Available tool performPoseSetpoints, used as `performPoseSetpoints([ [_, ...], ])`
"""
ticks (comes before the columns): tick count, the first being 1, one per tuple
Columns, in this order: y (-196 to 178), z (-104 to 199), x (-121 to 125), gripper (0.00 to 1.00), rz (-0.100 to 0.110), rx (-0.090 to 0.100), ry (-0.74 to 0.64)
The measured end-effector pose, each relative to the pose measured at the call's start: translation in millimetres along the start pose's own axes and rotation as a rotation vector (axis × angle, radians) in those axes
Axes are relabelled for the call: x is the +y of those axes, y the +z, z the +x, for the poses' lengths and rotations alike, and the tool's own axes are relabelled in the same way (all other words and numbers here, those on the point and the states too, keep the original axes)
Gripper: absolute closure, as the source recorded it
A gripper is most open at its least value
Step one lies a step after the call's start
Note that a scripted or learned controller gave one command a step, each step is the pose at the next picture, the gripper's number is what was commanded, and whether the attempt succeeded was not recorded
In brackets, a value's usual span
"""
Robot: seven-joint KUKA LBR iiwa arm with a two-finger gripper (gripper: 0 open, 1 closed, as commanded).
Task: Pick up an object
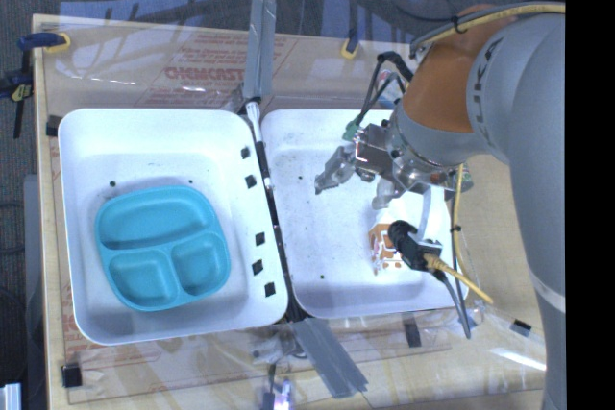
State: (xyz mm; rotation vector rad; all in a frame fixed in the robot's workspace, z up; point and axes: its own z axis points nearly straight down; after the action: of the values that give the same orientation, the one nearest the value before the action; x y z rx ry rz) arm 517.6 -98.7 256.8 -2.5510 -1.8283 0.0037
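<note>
Orange-white object partly hidden, identity unclear.

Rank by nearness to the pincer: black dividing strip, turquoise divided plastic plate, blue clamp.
1. Black dividing strip, just left of the pincer.
2. Turquoise divided plastic plate, in the left bin.
3. Blue clamp, view's upper-left corner.

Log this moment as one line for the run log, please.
hand: open, holding nothing, over right white bin | turquoise three-compartment plastic tray: flat in left white bin | pick: not done

Bright, even light leaves a soft shadow by the teal tray and bluish glare on the plastic sheet.
</note>
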Motion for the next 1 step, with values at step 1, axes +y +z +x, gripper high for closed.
performPoseSetpoints([
  [1, 121.2, -57.5, -22.5, 0.0, 0.004, 0.0, 0.097],
])
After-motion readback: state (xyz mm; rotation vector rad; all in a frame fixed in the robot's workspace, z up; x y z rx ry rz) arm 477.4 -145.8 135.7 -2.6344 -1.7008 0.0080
